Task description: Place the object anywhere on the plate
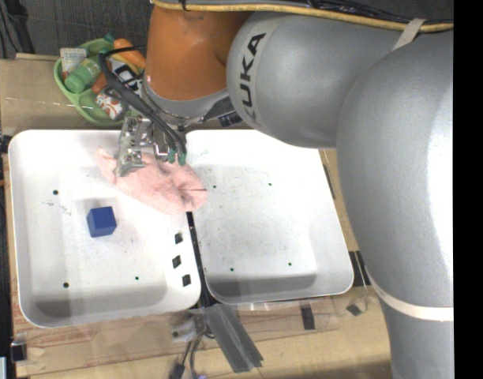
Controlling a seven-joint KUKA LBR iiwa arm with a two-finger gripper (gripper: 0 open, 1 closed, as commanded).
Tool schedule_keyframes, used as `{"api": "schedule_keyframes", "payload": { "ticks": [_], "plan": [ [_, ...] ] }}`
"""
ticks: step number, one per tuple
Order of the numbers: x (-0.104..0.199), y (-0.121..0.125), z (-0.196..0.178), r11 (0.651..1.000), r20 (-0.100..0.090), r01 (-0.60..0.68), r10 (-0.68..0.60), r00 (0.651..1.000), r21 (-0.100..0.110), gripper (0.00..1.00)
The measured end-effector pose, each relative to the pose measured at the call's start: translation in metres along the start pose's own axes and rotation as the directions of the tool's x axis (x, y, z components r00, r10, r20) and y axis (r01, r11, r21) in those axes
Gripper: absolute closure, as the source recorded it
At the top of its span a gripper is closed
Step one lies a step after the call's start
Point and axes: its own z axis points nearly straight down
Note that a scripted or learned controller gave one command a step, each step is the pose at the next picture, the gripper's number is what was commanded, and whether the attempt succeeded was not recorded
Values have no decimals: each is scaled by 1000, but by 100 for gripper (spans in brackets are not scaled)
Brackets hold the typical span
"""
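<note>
Overhead, gripper [139, 150] (grip state unclear) at pink plate's [166, 186] edge; blue cube [102, 221] apart.

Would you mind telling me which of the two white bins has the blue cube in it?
The left bin, where the blue cube sits beside the pink plate; the right bin lies under the grey arm.

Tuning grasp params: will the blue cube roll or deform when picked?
Probably neither. The blue cube sits flat on the left bin, so it should slide, not roll. Its crisp edges suggest it is stiff. It looks small, so likely light.
</note>
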Motion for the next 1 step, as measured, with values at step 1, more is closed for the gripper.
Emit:
{"api": "schedule_keyframes", "payload": {
  "ticks": [1],
  "plan": [
    [0,0,0,1000,0,0,0,1000,0,0]
  ]
}}
